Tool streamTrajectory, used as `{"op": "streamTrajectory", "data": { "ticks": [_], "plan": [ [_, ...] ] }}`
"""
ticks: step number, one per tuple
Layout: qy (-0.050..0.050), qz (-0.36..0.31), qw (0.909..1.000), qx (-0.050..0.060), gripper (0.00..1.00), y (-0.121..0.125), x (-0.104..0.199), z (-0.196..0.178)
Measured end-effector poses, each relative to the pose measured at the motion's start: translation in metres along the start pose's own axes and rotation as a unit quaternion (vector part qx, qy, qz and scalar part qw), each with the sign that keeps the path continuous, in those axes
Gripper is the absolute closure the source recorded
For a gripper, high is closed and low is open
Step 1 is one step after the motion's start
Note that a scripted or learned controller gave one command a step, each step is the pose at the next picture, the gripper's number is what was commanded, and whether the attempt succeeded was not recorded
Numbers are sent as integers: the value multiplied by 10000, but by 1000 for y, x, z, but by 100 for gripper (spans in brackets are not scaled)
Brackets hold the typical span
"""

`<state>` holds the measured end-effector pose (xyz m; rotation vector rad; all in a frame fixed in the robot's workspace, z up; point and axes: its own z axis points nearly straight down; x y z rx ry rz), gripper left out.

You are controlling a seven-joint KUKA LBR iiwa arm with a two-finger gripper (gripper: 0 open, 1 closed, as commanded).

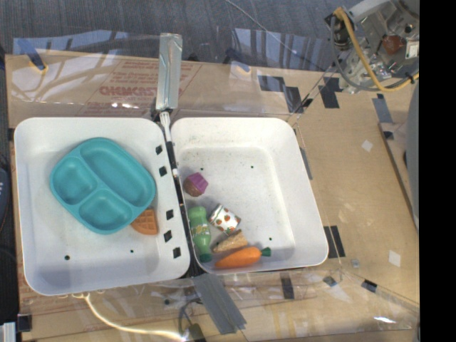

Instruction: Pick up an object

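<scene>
My gripper [374,38] sits in the upper right of the frame, well off both bins; I can't tell the claw's state from here. Candidates cluster at the lower left of the right bin [285,191]: carrot [241,257], green piece [200,232], small cup [225,219], purple item [195,184]. I'd guess all are light, stiff plastic toys, prob. slick. The purple item stands apart w/ room on 2 sides, so I'd grab across its middle.
</scene>
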<state>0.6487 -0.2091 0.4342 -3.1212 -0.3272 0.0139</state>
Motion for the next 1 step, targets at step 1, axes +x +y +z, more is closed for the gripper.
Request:
{"op": "streamTrajectory", "data": {
  "ticks": [1],
  "plan": [
    [45,-198,9998,-16,100,-2,0,-37]
  ]
}}
